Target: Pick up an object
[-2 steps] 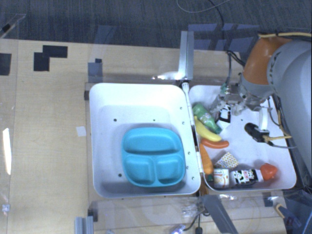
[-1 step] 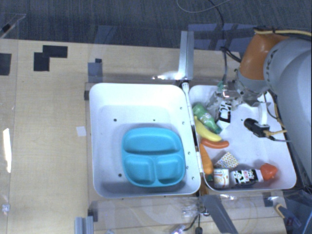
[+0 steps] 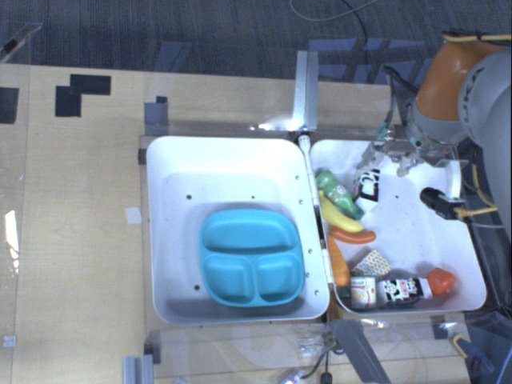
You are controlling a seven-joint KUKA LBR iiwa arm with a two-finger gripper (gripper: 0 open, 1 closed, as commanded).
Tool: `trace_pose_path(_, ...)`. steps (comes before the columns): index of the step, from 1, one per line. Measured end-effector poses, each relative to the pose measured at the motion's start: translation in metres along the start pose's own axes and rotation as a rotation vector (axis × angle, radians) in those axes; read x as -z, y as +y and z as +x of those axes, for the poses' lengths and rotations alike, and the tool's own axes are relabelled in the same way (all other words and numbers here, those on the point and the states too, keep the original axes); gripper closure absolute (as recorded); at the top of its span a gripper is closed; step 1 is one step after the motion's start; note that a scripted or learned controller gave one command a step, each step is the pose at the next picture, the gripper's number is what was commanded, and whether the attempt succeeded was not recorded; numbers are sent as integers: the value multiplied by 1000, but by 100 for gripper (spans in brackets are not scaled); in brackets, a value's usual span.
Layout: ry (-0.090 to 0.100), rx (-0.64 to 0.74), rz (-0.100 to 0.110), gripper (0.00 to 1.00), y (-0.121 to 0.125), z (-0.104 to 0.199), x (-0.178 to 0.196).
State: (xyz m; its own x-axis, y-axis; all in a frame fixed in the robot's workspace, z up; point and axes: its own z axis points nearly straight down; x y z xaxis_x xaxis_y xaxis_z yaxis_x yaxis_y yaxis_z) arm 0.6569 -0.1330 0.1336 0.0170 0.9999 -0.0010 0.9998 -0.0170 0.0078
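Along the near wall of the right bin (image 3: 472,294) one small can (image 3: 362,291), one dark bottle (image 3: 406,289) and one carrot (image 3: 338,264) are seen. Farther in, one banana (image 3: 336,219) and one green bottle (image 3: 337,194) lie lengthwise, left of and nearer than the gripper (image 3: 370,184), which grasps one black-and-white carton (image 3: 368,187). One blue divided tray (image 3: 252,256) sits in the left bin (image 3: 172,166).

Fixed overhead camera, slanted down (both bins (image 3: 232,154) framed)

The arm (image 3: 480,94) is grey and rounded with an orange band (image 3: 444,78), black cables and a metallic hand (image 3: 392,154).
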Motion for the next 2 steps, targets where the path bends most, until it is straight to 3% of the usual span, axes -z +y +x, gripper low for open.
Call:
trace_pose_path(1, -1, -19, -3, 0, -23, 16, -45)
trace_pose_path(2, 0, -15, -11, 100, -20, 18, -31)
